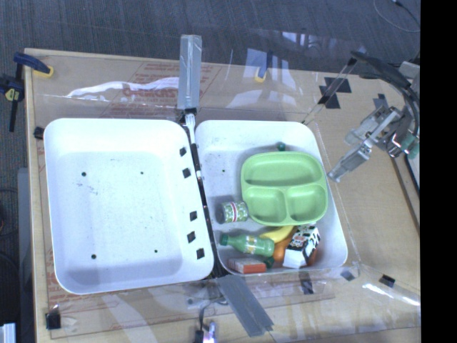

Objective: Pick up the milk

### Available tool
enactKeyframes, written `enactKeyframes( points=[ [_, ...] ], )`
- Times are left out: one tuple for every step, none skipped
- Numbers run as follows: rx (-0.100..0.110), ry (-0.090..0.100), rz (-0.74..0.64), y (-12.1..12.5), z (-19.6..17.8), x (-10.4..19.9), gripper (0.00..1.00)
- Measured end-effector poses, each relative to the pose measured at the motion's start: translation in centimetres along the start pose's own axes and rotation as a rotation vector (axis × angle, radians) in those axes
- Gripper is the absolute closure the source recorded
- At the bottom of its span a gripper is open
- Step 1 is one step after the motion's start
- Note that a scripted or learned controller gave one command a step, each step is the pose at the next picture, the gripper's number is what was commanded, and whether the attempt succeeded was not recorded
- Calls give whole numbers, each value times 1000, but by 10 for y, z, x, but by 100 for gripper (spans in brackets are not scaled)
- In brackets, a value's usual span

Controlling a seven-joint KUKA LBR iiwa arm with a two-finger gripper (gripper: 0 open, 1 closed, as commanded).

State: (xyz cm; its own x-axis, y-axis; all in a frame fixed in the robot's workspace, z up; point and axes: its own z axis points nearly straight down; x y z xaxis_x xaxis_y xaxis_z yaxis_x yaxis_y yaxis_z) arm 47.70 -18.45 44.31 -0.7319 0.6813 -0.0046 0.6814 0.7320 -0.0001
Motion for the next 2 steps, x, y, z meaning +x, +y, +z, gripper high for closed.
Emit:
enactKeyframes(
  points=[
    [1, 3, 78, 21, 68, 3, 0],
    [2, 4, 297, 50, 75, 43, 0]
  ],
)
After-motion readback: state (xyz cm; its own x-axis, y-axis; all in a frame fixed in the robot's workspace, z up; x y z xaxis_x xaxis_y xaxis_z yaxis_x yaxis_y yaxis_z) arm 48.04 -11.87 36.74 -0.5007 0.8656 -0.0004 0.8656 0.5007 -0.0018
